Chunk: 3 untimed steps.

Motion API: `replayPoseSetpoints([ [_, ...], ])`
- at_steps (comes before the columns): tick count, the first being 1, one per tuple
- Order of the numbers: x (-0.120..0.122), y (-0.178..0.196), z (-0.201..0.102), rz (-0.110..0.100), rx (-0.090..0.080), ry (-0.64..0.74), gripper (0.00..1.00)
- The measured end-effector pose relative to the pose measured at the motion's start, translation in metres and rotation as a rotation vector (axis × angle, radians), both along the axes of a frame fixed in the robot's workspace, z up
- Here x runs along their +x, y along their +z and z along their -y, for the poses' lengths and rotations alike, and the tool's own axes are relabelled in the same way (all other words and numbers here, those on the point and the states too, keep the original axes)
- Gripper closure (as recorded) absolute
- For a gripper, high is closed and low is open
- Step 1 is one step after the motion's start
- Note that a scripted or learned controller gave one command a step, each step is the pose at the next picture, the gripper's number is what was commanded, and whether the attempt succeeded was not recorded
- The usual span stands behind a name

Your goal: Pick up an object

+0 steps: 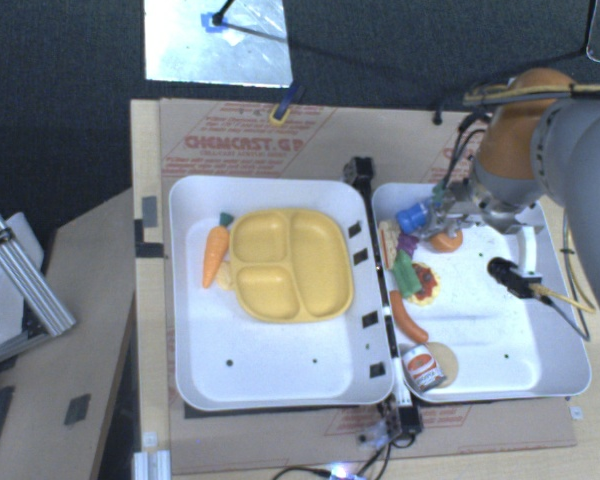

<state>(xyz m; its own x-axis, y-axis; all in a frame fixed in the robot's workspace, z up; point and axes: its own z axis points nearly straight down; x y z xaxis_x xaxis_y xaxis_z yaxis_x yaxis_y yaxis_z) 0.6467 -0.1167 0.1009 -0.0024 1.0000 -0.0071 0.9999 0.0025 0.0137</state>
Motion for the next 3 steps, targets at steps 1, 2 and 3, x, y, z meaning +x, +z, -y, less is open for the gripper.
replayPoseSetpoints([
  [1, 0.000, 0.046, 0.006, -0.008, 0.006, -0.002, 1.00],
  [2, 0.003, 0.111, 0.003, -0.005, 0.006, 0.002, 1.00],
  [3, 0.004, 0.125, 0.003, -0.010, 0.007, 0.002, 1.00],
])
